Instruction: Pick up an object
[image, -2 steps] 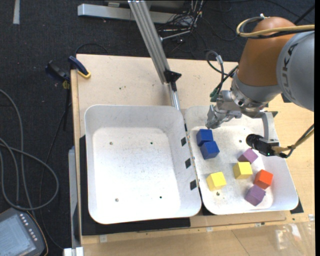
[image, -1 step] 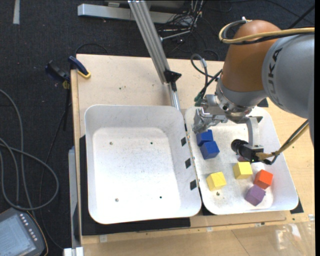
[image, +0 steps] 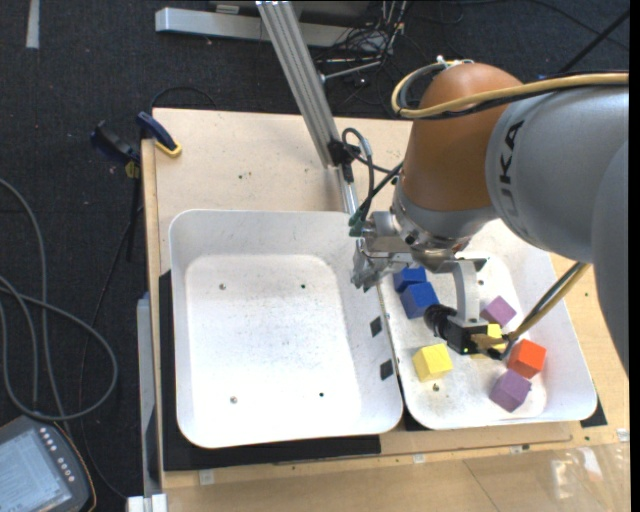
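Note:
My gripper (image: 368, 270) hangs low over the left rim of the right bin (image: 570, 400), just left of a blue block (image: 416, 291). I see nothing held in it. Further right and nearer the front, the right bin holds a yellow cube (image: 433, 361), a purple cube (image: 499, 311), an orange cube (image: 527, 356) and a second purple cube (image: 511, 390). The arm's grey and orange wrist hides the back part of this bin.
The left bin (image: 190, 300) is a shallow white tray with dark speckles on its floor. A slanted metal pole (image: 305, 85) rises behind the bins. A blue and yellow clamp (image: 155, 135) lies at the bench's back left corner.

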